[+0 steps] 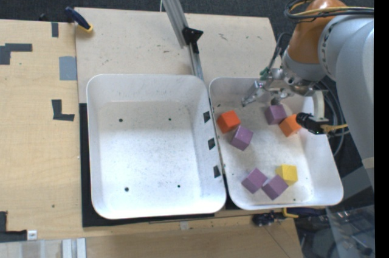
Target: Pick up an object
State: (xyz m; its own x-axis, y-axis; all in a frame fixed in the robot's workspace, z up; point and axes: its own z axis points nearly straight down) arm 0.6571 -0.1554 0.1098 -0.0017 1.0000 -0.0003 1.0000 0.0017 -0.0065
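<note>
small purple cube (276, 113): right white bin (322, 181), upper middle, just under the pincer (262, 90)
pincer: hovering near the bin's top edge, honestly can't tell how it's set

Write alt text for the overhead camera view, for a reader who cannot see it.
A grey robot arm reaches from the right, its end effector at the far edge of the right shallow white bin, which holds four purple blocks, two orange blocks and one yellow block. The left shallow white bin sits beside it.
</note>
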